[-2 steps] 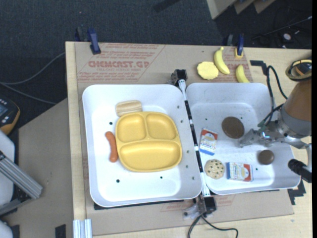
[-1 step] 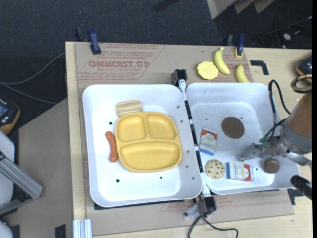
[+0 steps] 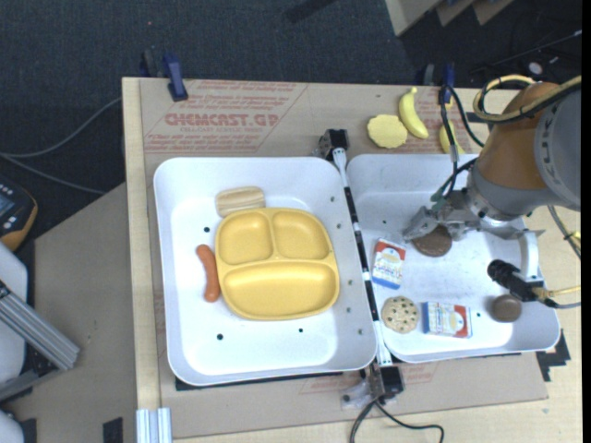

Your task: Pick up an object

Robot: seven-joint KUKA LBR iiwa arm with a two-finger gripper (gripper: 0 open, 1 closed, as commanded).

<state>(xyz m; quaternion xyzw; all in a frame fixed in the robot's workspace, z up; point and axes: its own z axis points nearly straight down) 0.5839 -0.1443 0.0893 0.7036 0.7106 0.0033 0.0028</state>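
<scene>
I am hanging my grey two-finger claw [image 3: 441,223] low in the right-hand shallow white plastic bin [image 3: 392,183], right of the frame's centre, directly over a round brown cookie-like disc [image 3: 432,243]. My fingers are splaying out just above that disc, touching or nearly touching its top edge, but I cannot tell how wide they are set, and nothing is visibly caught between them. So I am judging the pick as not yet done: the disc is lying flat on the bin floor, unlifted. Closing on it and raising it is what remains. Just below it in the frame, a small red, white and blue carton [image 3: 388,264] and a pale chocolate-chip cookie [image 3: 399,314] are lying untouched.
</scene>
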